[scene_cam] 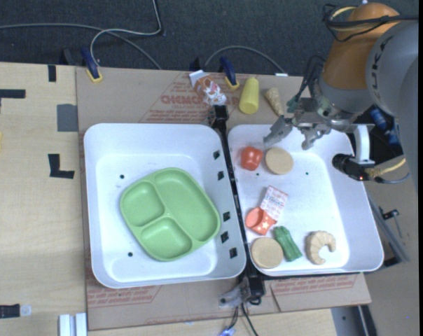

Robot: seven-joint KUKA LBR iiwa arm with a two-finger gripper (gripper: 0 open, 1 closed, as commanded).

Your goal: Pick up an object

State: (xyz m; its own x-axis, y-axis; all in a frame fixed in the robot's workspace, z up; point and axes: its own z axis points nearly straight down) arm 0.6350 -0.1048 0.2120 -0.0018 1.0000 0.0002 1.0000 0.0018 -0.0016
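You have the gripper (294,136) hanging over the far edge of the right bin (351,208), its 2 fingers spread apart with nothing between them, which reads as a pose readied for a descent rather than a finished grasp. Take the round tan disc (279,162) as your landmark: it lies just below and slightly left of the fingertips, so it looks like the likeliest object to be picked. Touching its left side is a small red-orange piece (250,158). Nearer the camera from the disc lies a white packet with red print (273,200), too small to read, then an orange piece (260,220), a green piece (287,243), a second tan disc (267,252) and a croissant-shaped toy (321,246) at the near right. These are scattered loosely, probably to give the gripper varied targets. Well left of the disc, the left bin (106,180) holds a green divided plate (169,213) with 3 compartments. Beyond the disc, outside the bins, a yellow bottle-like object (249,94) lies on the cardboard sheet (148,100) covering the table, where red printing appears to read "CHEMCO", though it is faint.
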